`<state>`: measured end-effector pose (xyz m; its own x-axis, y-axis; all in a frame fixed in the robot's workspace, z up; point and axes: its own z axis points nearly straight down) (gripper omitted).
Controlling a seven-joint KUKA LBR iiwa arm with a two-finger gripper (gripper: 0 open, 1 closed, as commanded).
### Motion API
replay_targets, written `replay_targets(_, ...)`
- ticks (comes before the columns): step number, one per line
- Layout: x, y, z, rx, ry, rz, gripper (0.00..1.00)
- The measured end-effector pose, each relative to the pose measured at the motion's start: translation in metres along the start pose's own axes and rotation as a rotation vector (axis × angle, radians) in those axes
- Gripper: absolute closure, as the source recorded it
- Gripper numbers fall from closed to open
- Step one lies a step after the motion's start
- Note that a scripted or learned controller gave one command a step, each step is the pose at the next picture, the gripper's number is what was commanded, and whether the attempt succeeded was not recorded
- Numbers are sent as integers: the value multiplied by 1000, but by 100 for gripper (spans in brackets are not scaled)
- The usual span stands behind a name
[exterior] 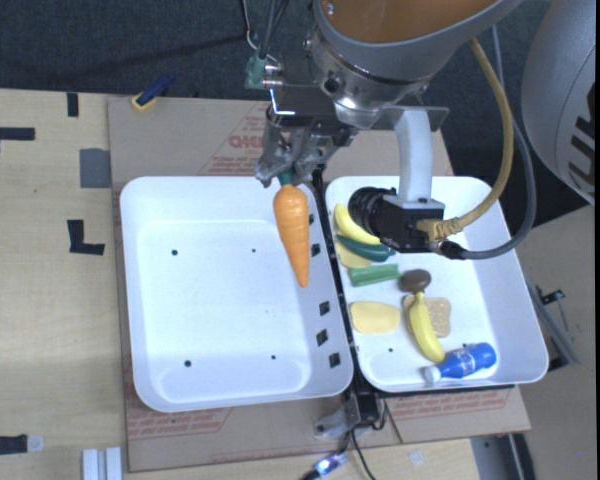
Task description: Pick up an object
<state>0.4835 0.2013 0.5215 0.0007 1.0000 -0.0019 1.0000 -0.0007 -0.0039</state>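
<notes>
Cardboard-covered worktop [180, 138], two bins. My hand [288, 173] pinches the carrot [293, 230] by its top, dangling over the left bin's [220, 298] right edge. Looks a thin grip; a swing could shake it loose.

robot lab: industrial arm [420, 18] over two white bins [140, 268], toy food, cardboard-covered tabletop [180, 138] with black tape marks.
</notes>
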Motion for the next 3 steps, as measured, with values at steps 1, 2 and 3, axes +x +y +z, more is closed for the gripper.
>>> replay_targets(1,6,0,-13,-3,2,-3,100)
replay_targets(2,34,1,-13,-2,2,-5,100)
replay_targets(3,18,17,-13,-3,1,0,100)
